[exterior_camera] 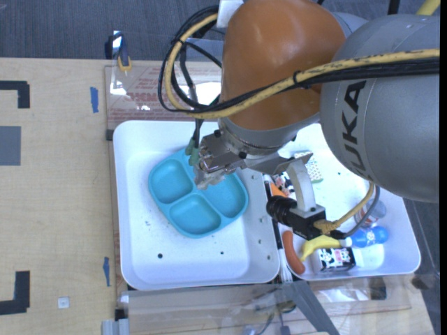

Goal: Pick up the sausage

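Observation:
The sausage [294,252], a short orange-red link, lies in the right bin [408,257] close to its left wall, near the front. Its upper end is partly covered by the robot's black wrist fitting. My gripper [207,165] hangs under the big orange and grey arm, over the left bin [140,257]. It sits just above the upper right compartment of a blue divided plate [188,194], well left of the sausage and across the bin wall from it. I see nothing of the sausage at the gripper.
In the right bin, a black-and-white cow-patterned pack [334,259] and a clear bottle with a blue cap [370,237] lie right of the sausage. A white dotted item [314,169] lies further back. The arm hides much of the right bin's rear.

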Motion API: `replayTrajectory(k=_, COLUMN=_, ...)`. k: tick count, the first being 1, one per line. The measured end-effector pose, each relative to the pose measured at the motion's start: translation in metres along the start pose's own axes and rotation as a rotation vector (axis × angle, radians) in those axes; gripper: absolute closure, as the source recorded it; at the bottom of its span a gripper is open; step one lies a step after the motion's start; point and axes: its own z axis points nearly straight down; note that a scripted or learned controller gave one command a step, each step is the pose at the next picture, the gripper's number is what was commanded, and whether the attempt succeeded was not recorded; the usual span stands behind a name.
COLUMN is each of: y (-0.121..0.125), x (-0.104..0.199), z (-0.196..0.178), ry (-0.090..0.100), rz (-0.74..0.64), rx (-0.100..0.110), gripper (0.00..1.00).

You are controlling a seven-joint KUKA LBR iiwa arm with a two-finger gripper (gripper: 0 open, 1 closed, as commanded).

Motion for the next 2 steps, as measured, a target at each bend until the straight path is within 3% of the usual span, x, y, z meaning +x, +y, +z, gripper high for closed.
replayTrajectory(k=1, y=0.001, x=0.01, z=0.067, ry=0.001, rz=-0.143, rx=0.001, gripper=1.0)
replayTrajectory(k=2, y=0.032, x=-0.002, z=0.163, ry=0.001, rz=-0.055, rx=0.001, gripper=1.0)
